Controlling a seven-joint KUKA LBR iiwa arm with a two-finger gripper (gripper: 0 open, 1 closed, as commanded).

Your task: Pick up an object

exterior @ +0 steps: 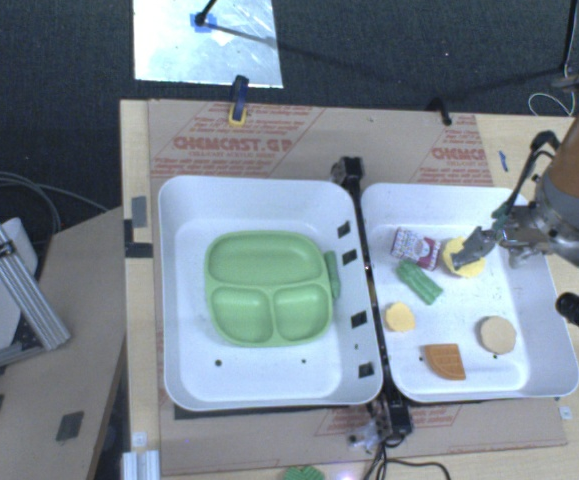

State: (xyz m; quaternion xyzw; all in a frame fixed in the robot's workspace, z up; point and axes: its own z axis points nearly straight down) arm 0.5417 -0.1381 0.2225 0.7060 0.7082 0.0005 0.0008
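The small yellow round object (466,256) lies in the upper middle of the right white bin (539,373), with the hand (477,244) directly at it. The dark fingers overlap the object's upper edge, but whether they are clenched on it or released cannot be told. The grey arm (574,183) enters from the right, crossing the bin's right rim, wrist angled down and leftward.

Just left of the object sits a red-and-white packet (415,247), with a green cylindrical piece (420,282) below it. A pale yellow disc (400,317), an orange wedge (445,360) and a tan round biscuit-like piece (496,334) lie nearer the front rim, well apart from the hand. Bare bin floor lies between them.

The left white bin (184,268) holds a green divided tray (267,286). Both bins rest on the surface (299,133).
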